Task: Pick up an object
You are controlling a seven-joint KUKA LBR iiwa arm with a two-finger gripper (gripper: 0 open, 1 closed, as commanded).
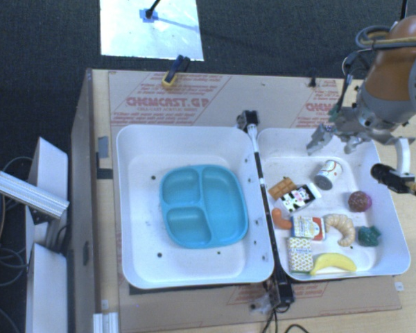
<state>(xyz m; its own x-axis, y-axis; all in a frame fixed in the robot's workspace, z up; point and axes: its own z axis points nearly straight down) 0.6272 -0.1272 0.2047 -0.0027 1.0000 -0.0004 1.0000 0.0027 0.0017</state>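
Camera view has the pincer (331, 134) spread and holding nothing above the right bin's (395, 255) far edge, with the nearest candidate, a small white cup (326, 174) lying on its side just below, likely light, stiff and slippery, best pinched across its body.

we took this for a robotics lab: a grey and orange arm (392, 68) reached over a bench (194, 92) covered in printed board, with two white bins (142, 141), a blue divided tray (202, 205) and toy food (333, 262). loose cables (3, 252) lay on dark carpet (35, 47) nearby.
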